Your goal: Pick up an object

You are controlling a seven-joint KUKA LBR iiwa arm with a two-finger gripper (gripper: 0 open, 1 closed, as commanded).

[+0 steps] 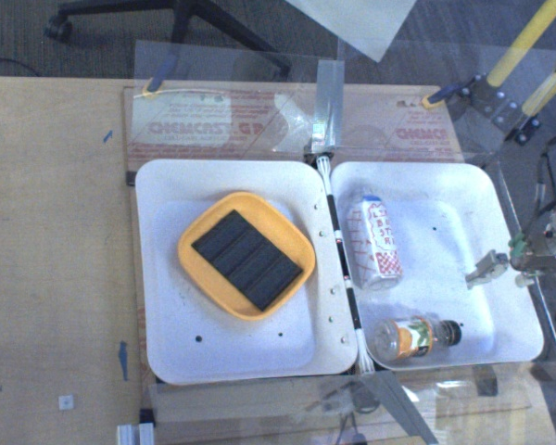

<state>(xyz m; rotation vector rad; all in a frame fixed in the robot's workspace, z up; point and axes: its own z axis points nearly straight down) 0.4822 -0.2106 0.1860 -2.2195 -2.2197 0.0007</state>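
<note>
In the right bin (445, 188), near its left wall, a white can with red print (374, 241) lies on its side, its length running from the far edge toward the near one. Closer to the near left corner of the same bin a clear bottle with an orange label and dark cap (413, 336) also lies flat, cap pointing right, pressed close to the rim. Either could serve as the thing to pick up; both rest loose on the bin floor, apparently dropped there rather than set upright, so a grasp across the short width looks the more sensible approach.

At the right edge of that bin the gripper (486, 269) pokes in over the rim, well apart from the can and the bottle. It is small and partly lost against the white plastic, and I cannot tell how its jaws stand; nothing is visibly held. It seems to be waiting at the margin, with the reach not yet made.

The left bin (167, 341) holds an orange-yellow tray with a dark ribbed insert (246, 263), turned diagonally near the centre. The divider where the two bin walls meet separates it from the arm's side. For the bottle, the near rim and left wall crowd it and could block a finger; the can has more open floor around it.
</note>
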